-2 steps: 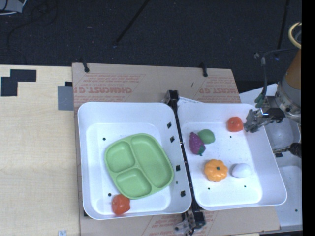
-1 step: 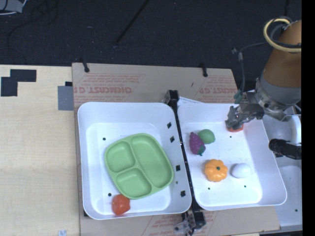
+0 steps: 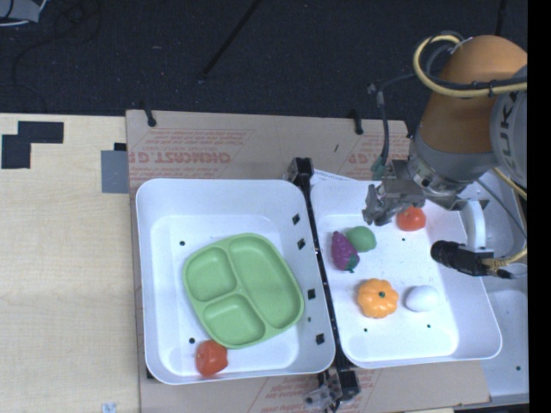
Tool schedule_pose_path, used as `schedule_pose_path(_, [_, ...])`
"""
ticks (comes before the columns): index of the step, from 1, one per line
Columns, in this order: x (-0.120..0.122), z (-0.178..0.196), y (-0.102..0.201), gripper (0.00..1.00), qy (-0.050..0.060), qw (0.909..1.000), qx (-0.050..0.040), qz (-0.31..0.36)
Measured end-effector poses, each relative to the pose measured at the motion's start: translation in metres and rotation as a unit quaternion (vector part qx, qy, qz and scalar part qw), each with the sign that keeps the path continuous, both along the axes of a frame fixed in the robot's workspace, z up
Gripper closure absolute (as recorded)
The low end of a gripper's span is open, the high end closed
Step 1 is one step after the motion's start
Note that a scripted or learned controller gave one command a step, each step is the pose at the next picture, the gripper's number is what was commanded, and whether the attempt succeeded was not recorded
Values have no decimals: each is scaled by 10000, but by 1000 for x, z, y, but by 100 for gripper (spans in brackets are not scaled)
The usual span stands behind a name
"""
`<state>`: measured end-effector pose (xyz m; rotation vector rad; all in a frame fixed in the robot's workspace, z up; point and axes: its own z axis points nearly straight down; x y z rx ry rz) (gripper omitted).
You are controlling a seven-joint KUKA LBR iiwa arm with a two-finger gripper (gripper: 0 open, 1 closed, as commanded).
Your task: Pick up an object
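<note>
Dark carpet with loose cables fills the far background, and a pale wooden bench carries a sheet of brown cardboard printed with red lettering that reads upside down and mirrored from this angle; the exact word cannot be made out with certainty. Two shallow white bins sit side by side on the cardboard.

Above the right bin the gripper hangs at the far edge, under the grey arm and its orange band. Whether its dark fingers are apart or together cannot be told from this slant, and nothing is visible between them.

Just beside the fingers, toward the arm's side, lies a red tomato. Nearer the camera from the fingers sit a green round vegetable and a purple eggplant, touching each other. Further toward the camera are an orange pumpkin and a white egg, just beside one another.

Well apart from the fingers, the left bin holds a green divided plate with three compartments, tilted diagonally, and a red-orange fruit just beside the plate's near corner.
</note>
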<state>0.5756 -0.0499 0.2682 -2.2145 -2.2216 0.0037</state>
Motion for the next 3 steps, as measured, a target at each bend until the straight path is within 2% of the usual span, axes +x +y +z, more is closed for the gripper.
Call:
schedule_pose_path(1, [13,-18,43,100,1,10000,-3,1])
schedule_pose_path(2, [31,-18,90,100,-17,10000,-6,-1])
schedule_pose_path(3, [40,-38,137,100,-7,10000,-9,-1])
